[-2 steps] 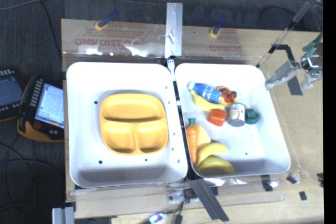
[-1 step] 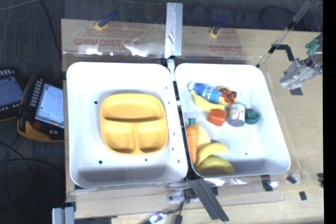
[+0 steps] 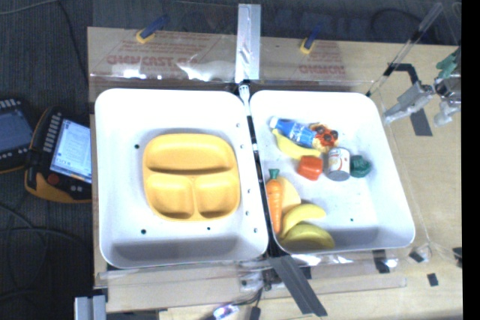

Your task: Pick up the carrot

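Your carrot (image 3: pixel 274 200) lies in the right bin (image 3: pixel 390 183), hard against its left wall, green top pointing toward the far side and orange tip toward the near edge. Just right of it, touching, sit a pale orange fruit (image 3: pixel 289 195) and two bananas (image 3: pixel 306 225) stacked in the near-left corner.

Further back in the same bin you have a blue-and-white bottle (image 3: pixel 294 131) lying on its side over another yellow banana (image 3: pixel 292 147), a small red-orange piece (image 3: pixel 310 168), a silver can (image 3: pixel 338 162) tipped over, and a dark green item (image 3: pixel 361 166) beside the can.

The left bin (image 3: pixel 120 161) holds a yellow divided tray (image 3: pixel 192 174), three compartments, nothing in them.

The end effector (image 3: pixel 448 90) sits at the far right, over the counter (image 3: pixel 435 183) outside the bins, well apart from the carrot. You cannot tell its state from here.
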You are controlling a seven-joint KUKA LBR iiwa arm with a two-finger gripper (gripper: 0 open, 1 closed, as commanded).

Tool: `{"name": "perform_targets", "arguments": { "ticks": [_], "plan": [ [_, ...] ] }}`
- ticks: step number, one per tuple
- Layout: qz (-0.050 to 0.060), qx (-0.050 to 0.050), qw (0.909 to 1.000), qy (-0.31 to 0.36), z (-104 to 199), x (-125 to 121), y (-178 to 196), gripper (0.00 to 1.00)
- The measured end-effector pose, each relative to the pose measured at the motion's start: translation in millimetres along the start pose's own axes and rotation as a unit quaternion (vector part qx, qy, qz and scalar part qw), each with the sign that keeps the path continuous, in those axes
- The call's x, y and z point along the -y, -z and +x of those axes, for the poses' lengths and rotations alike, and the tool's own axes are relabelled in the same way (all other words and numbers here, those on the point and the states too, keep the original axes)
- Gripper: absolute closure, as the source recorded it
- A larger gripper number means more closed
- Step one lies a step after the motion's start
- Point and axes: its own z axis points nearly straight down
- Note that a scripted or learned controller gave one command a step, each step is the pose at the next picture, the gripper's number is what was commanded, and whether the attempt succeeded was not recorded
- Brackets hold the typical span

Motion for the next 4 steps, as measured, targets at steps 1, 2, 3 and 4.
{"name": "perform_targets", "arguments": {
  "ticks": [1, 2, 3, 4],
  "plan": [
    [0.001, 0.002, 1.0000, 0.000, -1, -2, 8, 1.00],
    [0.001, 0.002, 1.0000, 0.000, -1, -2, 8, 0.00],
    [0.002, 0.004, 1.0000, 0.000, -2, -3, 17, 1.00],
    [0.001, -0.003, 0.9803, -0.198, 41, 0, -9, 1.00]
  ]
}}
